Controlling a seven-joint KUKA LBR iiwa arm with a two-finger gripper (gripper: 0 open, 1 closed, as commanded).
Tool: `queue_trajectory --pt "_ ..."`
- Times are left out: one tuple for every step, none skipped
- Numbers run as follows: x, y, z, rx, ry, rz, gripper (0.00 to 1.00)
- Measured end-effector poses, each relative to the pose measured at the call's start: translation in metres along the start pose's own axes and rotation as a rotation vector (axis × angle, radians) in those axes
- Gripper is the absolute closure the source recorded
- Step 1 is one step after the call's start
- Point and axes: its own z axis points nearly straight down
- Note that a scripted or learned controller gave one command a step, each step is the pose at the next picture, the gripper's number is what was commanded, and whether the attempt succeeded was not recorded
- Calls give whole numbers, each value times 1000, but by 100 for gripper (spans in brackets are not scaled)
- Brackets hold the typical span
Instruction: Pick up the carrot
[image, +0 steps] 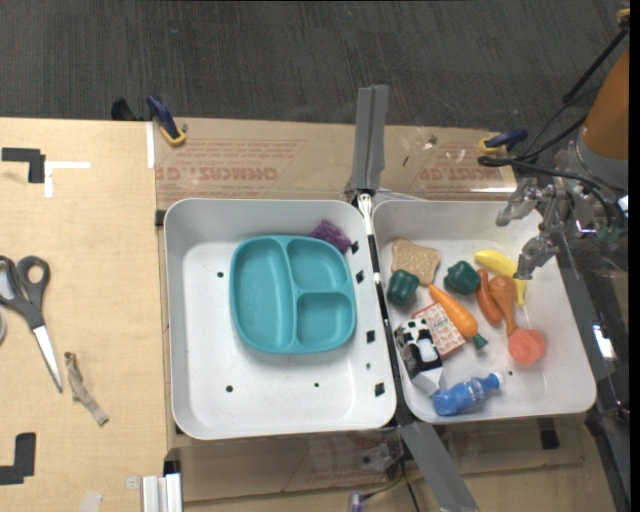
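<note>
Lying nearest the camera, at the front of the right bin (575, 395), is a blue plastic bottle (466, 393), with a black-and-white printed card (432, 335) just behind it. The carrot (453, 311) is lying on a slant in the middle of that bin, its narrow end pointing toward the toast slice (415, 261) and its thick end touching the card. Crowding it are two dark green peppers (401, 287), one on each side, while a banana (497, 264), an orange pepper-like piece (496, 299) and a round peach-coloured fruit (526, 346) are sitting further right. In the left bin (190, 330) a teal divided plate (294, 294) is resting beside a small purple object (333, 235).

The gripper (531, 258) is hanging over the right bin's far right part, close above the banana and well apart from the carrot. Whether its fingers are apart or together I cannot tell, as the metal parts are blurring into each other; nothing is visibly held.

By my reading the approach is in hand and the grasp is not yet begun. The next move is calling for travel leftward and forward over the carrot, fingers set across its slim body, then a descent that is avoiding the peppers and the card.
</note>
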Motion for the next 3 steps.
queue_trajectory --pt "13 50 97 3 -12 -77 0" --pt "72 101 112 -2 -4 45 0" --pt "124 80 113 1 -9 18 0"
